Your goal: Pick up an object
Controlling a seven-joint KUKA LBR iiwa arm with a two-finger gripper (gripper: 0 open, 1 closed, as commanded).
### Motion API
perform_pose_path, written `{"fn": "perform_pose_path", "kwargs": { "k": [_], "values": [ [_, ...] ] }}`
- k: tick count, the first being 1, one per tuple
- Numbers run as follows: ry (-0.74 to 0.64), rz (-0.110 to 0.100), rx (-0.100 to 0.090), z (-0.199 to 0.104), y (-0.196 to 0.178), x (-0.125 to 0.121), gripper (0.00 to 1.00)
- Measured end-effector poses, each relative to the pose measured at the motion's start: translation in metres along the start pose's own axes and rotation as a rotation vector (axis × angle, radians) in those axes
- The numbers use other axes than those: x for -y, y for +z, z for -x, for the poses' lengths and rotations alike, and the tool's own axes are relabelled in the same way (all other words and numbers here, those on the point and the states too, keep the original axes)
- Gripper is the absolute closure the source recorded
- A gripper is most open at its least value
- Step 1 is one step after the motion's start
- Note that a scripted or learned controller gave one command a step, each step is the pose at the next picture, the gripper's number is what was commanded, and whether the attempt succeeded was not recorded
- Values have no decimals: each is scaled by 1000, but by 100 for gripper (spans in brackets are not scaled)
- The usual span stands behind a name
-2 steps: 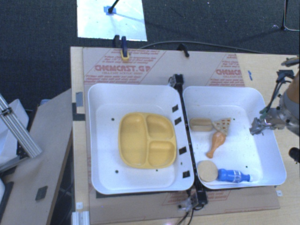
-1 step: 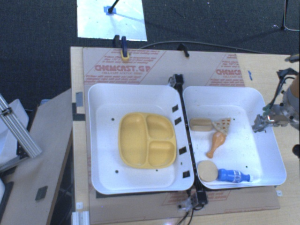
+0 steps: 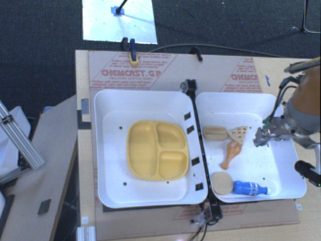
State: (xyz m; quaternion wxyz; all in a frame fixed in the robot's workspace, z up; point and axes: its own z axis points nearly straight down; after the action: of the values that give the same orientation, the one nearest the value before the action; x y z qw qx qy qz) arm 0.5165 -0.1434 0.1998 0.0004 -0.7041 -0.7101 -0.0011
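Yellow divided plate [image 3: 156, 150] in left bin [image 3: 108, 134], toy foods in right bin [image 3: 286, 182] — claw [image 3: 262, 137] above, nothing gripped

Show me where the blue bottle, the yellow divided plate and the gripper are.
blue bottle [image 3: 250, 188], camera view, middle of its body
yellow divided plate [image 3: 142, 157], camera view, floor of its large left compartment
gripper [image 3: 262, 137], camera view, between its fingertips

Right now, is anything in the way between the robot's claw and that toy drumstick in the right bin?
Nothing visible is. The end effector sits right of the drumstick, with bare bin floor between them. The waffle piece lies just above that path.
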Motion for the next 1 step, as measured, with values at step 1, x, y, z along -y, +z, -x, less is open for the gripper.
{"fn": "perform_pose_path", "kwargs": {
  "k": [1],
  "values": [
    [-2,1,0,-55,-11,10,100]
  ]
}}
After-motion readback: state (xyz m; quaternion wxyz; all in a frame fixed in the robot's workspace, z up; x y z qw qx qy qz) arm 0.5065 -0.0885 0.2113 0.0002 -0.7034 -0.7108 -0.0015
